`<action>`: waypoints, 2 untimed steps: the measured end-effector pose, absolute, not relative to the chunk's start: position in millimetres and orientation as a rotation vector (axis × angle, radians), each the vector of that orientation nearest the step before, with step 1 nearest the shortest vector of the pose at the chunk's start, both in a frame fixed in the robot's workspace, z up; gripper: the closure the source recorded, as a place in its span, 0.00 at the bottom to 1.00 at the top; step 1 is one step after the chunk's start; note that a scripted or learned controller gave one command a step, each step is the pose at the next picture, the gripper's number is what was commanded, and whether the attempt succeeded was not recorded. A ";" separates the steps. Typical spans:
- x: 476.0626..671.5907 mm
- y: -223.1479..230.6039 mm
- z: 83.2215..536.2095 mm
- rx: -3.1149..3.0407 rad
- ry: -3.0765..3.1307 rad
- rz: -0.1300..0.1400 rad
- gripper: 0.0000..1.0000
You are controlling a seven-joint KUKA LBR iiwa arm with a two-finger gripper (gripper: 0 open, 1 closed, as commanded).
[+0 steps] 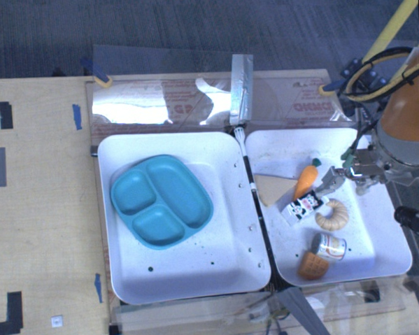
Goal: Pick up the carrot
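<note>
Pincer (334, 179) low in right-hand shallow white bin (382, 259), just beside small orange carrot (307, 179).
Finger spread unclear; carrot lies on bin floor, nothing visibly gripped.

No legible text on anything.

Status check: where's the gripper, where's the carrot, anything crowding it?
Gripper low in right bin, just right of carrot. Carrot on bin floor, not held. Black-and-white item just below carrot; croissant nearby.
</note>
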State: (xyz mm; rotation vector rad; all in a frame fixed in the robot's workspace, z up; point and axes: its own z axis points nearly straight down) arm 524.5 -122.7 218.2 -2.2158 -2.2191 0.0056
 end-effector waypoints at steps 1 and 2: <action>582.0 -125.4 166.2 -2.443 -1.970 0.007 0.00; 620.1 -123.9 86.5 -2.440 -1.985 -0.003 0.00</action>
